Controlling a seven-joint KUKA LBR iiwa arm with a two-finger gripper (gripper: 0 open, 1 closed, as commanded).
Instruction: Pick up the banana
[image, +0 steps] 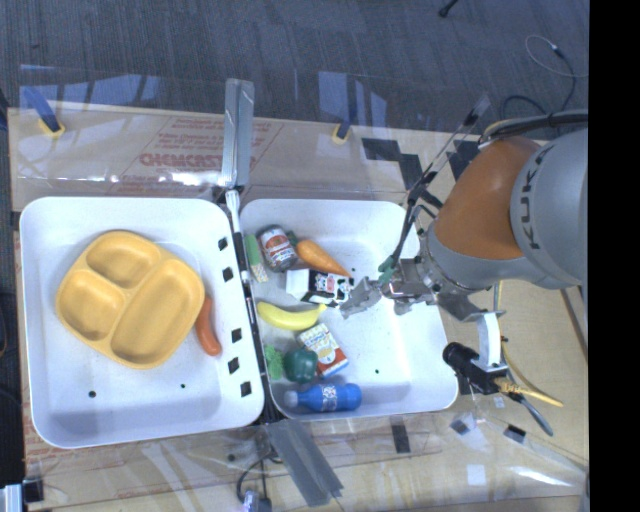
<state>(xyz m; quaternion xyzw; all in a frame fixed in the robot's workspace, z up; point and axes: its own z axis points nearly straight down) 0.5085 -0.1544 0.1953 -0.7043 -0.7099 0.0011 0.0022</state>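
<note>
Over the right bin (400, 375), gripper (362, 297) hovers just right of the banana (289, 316), not touching; finger state: cannot tell. Banana lies near the bin's left wall, below the carrot (322, 257).

In your right bin (400, 215), the banana (288, 316) lies near the left wall. At its twelve o'clock sits a can (277, 247), with a carrot (322, 257) beside that at three. A small carton (324, 349) lies at the banana's five o'clock, a bottle (328, 398) at six. The gripper (362, 297) hangs at its three. Your left bin (40, 400) holds a divided plate (128, 296), a sausage (207, 330) touching it at four.
</note>
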